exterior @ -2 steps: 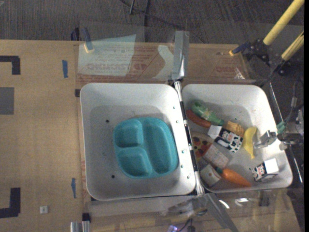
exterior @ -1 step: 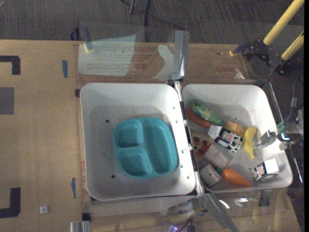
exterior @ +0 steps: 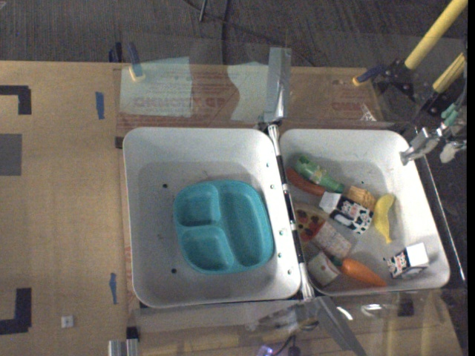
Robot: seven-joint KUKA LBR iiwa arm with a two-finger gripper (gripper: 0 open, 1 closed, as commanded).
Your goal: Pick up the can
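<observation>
Camera view: the gripper [exterior: 424, 141], finger state untellable, is poised beyond the right bin's [exterior: 375, 138] far-right corner; descent toward the can [exterior: 323, 268] at its near-left corner is required.

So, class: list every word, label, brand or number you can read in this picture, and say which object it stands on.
No text can be read here.
Clear plastic sheet behind the left white bin: red print, mirrored and too blurred.
Cow-patterned black-and-white carton in the right white bin: markings too small.
Small white-and-black carton: too small.
Can with patterned label: blurred.
</observation>
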